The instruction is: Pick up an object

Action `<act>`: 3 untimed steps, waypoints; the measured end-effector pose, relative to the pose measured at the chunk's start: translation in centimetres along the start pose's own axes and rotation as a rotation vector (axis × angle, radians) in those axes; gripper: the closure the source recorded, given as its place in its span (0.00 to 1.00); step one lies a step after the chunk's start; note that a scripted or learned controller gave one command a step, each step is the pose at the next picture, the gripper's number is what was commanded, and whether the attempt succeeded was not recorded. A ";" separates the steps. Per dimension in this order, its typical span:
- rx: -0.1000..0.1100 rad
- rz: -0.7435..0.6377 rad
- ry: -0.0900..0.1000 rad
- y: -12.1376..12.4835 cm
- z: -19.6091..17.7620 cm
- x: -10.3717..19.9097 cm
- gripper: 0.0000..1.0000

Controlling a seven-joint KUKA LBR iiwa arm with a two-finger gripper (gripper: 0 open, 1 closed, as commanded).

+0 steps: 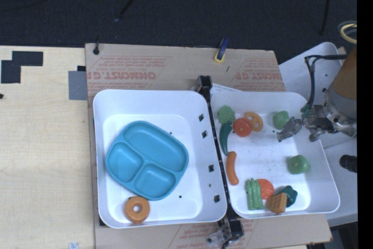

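Cardboard-covered tabletop [151, 70]; right bin [326, 195]. Hand [298, 128] open, empty, above bin. Green ball [281, 119] just beside it; risk: fingers nudge ball, rolling it away.

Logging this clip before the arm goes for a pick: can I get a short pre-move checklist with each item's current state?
1. End effector over the right bin: ok, near its right wall.
2. Nothing between its fingers: ok, none visible.
3. Target nearby: ok, a green piece lies just left of it, another green piece below it.
4. Nearby pieces free-standing: ok, both lie apart from others.
5. Blue divided plate and donut away from the path: ok, in the left bin.
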State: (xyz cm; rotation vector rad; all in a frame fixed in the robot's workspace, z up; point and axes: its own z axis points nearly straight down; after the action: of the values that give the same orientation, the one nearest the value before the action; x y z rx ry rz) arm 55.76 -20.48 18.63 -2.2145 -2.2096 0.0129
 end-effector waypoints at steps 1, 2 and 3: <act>-0.012 -0.003 -0.002 0.3 -0.8 0.0 0.00; -0.010 -0.003 -0.002 -0.5 4.1 0.6 0.00; -0.010 -0.003 -0.001 -0.4 9.4 0.7 0.00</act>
State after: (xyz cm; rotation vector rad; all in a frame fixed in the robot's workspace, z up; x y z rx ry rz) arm 55.17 -19.70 9.23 -2.2169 -2.2184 0.0037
